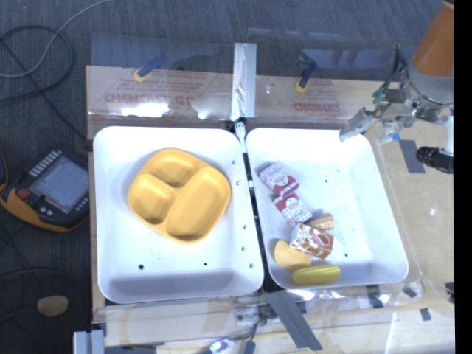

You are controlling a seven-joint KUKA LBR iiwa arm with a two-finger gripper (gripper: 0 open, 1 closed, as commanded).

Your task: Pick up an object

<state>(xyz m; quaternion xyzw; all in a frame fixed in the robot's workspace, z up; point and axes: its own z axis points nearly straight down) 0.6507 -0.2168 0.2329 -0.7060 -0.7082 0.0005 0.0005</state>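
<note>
The right bin (369,220) holds several small items toward its front left. Two red-and-white packets (274,175) (293,206) lie near the divider, and a third packet (313,240) rests beside a small brown piece (322,221). A yellow wedge (290,255) and a yellow-green oblong (316,274) lie at the front wall. The gripper (369,119) hangs over the bin's back right corner, well apart from all of these items. Above it is the arm's orange band (435,39).
A yellow three-compartment plate (179,194) fills the middle of the left bin (118,271). A metal rail (243,80) stands behind the divider, with clamps (151,66) (304,80) on the back board. A teach pendant (51,190) and cables lie on the floor at left.
</note>
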